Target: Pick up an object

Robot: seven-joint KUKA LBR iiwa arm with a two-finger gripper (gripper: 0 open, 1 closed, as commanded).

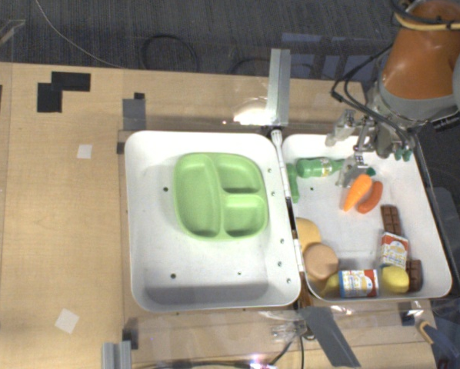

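The gripper [358, 160] hovers just above the carrot [357, 192] in the right bin [430, 229] — whether open or holding anything, I cannot tell — so nothing looks lifted yet.

Two shallow white bins sit side by side on the bench. The left bin [149, 229] holds a green divided tray [218, 194] near its centre. The arm's gripper [358, 154] hangs over the right bin [430, 229] at its twelve o'clock end, just above an orange carrot [356, 193] with a red piece touching it at three o'clock. A green bottle [313, 167] lies at nine o'clock from the gripper. Toward six o'clock lie a brown bar [390, 220], a small carton [394, 250], a can [358, 283], a yellow lemon [396, 280] and a tan round bun [320, 260].
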